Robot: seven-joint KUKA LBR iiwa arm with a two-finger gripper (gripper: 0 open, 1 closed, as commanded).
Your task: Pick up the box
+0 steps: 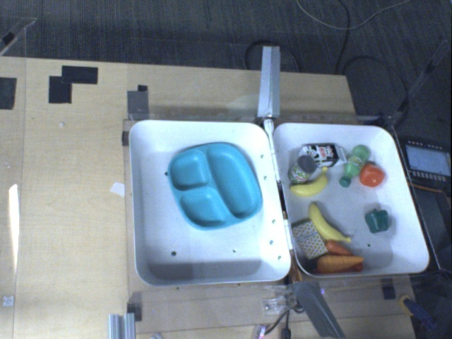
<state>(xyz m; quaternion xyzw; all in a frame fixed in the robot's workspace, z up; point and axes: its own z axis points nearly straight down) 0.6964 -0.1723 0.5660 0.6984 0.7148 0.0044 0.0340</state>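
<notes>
- White bins sit side by side on the worktop (63, 210); the left bin (152, 260) holds a blue tray (212, 183).
- Patterned box (308, 237) lies in the right bin (417, 249), by its near left corner, touching a banana (326, 223) and just beside a carrot (340, 263).
- Green bottle (353, 164) lies near the far wall.

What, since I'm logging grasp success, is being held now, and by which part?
Nothing is held: the box lies loose in the right bin's near left corner, beside a banana, untouched.
</notes>
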